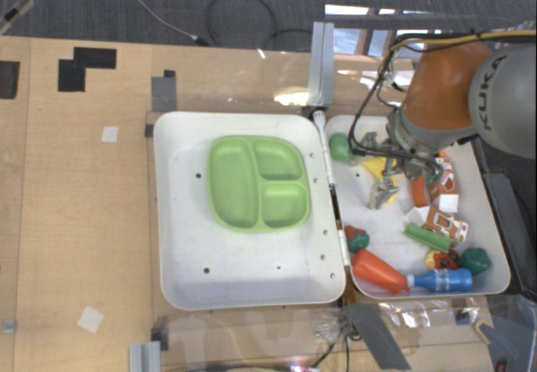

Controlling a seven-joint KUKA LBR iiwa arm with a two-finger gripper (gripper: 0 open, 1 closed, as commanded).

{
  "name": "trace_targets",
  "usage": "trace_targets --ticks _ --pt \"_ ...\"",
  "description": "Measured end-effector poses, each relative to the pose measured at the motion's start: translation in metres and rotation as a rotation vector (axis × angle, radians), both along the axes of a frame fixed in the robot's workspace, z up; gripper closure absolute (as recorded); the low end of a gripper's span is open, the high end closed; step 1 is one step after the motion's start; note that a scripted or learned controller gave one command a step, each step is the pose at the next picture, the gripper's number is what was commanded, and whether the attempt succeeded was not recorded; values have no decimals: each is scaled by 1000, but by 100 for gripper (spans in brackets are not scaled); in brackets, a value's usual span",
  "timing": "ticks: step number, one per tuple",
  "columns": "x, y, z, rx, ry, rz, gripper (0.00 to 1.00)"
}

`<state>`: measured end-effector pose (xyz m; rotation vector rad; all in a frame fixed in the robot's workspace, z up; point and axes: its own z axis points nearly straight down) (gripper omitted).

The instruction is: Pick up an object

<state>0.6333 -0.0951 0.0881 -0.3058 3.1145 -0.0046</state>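
Observation:
The right bin (495,219) holds several small toys. My gripper (383,193) hangs low over its upper middle, below the arm's orange band (440,89). Just above and left of it lies a yellow piece (374,168), with a green ball (340,148) further left by the bin wall. To its right sit an orange-red piece (418,191) and a white and orange carton (444,180). Nothing shows clearly between the gripper's tips, and the arm hides part of the bin's top.
Along the right bin's front lie an orange carrot (377,271), a blue bottle (441,280), a green stick (428,236), a dark green lump (476,259) and a red and green piece (357,238). The left bin (180,278) holds a green divided plate (256,182).

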Motion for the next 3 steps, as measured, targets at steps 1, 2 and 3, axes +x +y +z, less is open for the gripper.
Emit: trace_targets --ticks 1,2,3 --pt "4 4 0 -5 3 -61 0" --pt "13 0 0 1 2 -63 0" --pt "16 2 12 1 -7 -57 100"
